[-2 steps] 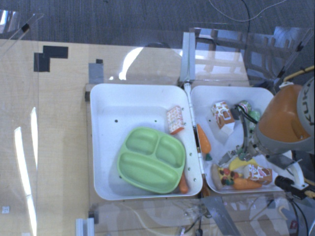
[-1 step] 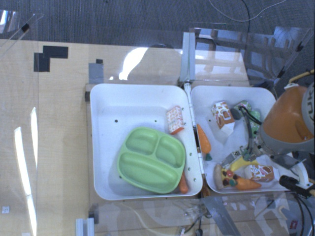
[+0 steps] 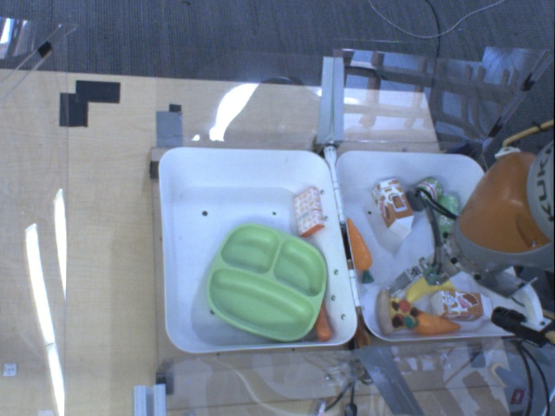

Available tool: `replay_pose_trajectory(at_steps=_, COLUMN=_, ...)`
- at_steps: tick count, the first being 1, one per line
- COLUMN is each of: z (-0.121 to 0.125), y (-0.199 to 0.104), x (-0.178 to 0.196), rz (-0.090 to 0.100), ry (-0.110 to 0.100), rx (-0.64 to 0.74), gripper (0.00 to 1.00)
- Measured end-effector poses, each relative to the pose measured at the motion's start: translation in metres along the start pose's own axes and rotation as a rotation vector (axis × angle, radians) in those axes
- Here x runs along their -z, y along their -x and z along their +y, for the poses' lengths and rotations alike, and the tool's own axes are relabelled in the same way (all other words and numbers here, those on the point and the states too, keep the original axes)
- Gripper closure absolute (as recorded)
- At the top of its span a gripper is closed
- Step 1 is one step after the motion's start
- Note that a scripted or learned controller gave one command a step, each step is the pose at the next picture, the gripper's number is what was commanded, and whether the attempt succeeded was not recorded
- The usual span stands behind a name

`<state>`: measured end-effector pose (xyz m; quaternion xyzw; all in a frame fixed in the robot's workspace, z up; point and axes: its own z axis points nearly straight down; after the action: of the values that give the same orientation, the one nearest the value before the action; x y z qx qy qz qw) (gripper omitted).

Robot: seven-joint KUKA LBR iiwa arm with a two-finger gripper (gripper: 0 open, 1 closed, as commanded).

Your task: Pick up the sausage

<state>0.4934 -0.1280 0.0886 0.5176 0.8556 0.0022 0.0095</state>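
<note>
- Grey arm point(image 3: 512, 215) with an orange band reaches low into the right bin point(image 3: 364, 176).
- Jaws' state: cannot tell.
- Green divided plate point(image 3: 267, 281) lies in the left bin point(image 3: 217, 172).

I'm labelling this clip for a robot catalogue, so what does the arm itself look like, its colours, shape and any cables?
The rounded grey arm carries a broad, glossy orange band above the wrist. Below it, a grey metal tool with thin parts reaches into the right white bin. A black cable loops beside it.
</note>
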Motion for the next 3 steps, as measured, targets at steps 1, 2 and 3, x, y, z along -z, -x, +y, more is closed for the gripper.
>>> replay_pose_trajectory(at_steps=1, z=-0.001, y=0.004, x=0.000, rz=0.005, ry=0.003, rx=0.033, gripper=0.00)
replay_pose_trajectory(at_steps=2, z=0.003, y=-0.005, x=0.000, rz=0.000, ry=0.001, rx=0.037, gripper=0.00)
replay_pose_trajectory(at_steps=3, z=0.008, y=-0.023, x=0.004, rz=0.012, ry=-0.009, rx=0.088, gripper=0.00)
